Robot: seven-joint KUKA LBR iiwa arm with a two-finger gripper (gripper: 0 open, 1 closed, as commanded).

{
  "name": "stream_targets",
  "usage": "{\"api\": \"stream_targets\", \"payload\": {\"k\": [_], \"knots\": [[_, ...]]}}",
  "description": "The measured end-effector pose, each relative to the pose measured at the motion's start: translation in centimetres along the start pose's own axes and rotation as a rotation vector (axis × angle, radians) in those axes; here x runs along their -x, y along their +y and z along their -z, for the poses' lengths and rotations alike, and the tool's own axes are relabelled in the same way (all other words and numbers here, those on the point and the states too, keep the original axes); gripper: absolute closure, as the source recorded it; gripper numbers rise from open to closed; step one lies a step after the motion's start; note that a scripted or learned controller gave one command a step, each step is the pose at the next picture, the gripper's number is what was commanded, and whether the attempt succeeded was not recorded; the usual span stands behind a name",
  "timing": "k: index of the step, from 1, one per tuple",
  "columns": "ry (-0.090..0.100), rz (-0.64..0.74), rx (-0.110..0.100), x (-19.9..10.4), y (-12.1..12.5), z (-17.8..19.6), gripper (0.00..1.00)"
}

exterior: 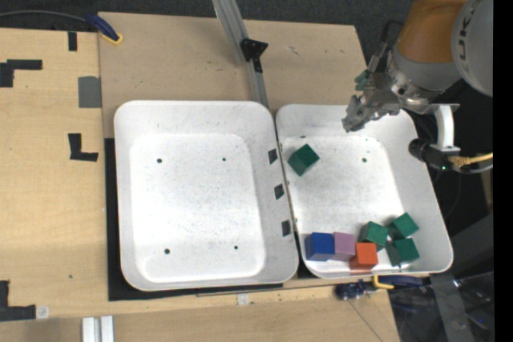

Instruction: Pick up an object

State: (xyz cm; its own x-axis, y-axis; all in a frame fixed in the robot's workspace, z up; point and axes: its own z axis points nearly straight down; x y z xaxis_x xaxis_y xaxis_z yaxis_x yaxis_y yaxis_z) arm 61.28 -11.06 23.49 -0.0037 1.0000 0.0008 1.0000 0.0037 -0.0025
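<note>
Approaching is the step in hand, by my judgement: the gripper [355, 121] hangs over the far edge of the right bin [417, 172] with nothing between its fingers. Whether those fingers are spread or pressed together cannot be told from the camera view (they show as one dark tip).

Candidate objects all lie in the right bin. A lone green cube [303, 159] sits near the bin's left wall, toward the far end, well apart from the rest. A blue block [320, 245], a lilac block [344, 244], an orange block [365, 254] and three green blocks [390, 237] crowd the near edge toward the right corner, several touching.

The next move calls for travel over the lone cube, the nearest and least cluttered target, then a straight descent.

The arm [437, 28] enters from the right, wrist angled down and leftward.
</note>
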Motion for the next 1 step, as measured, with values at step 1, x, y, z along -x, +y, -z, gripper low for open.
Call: {"api": "stream_targets", "payload": {"k": [1], "knots": [[0.0,0.002,0.0,-5.22,-1.47,-1.13,1.0]]}}
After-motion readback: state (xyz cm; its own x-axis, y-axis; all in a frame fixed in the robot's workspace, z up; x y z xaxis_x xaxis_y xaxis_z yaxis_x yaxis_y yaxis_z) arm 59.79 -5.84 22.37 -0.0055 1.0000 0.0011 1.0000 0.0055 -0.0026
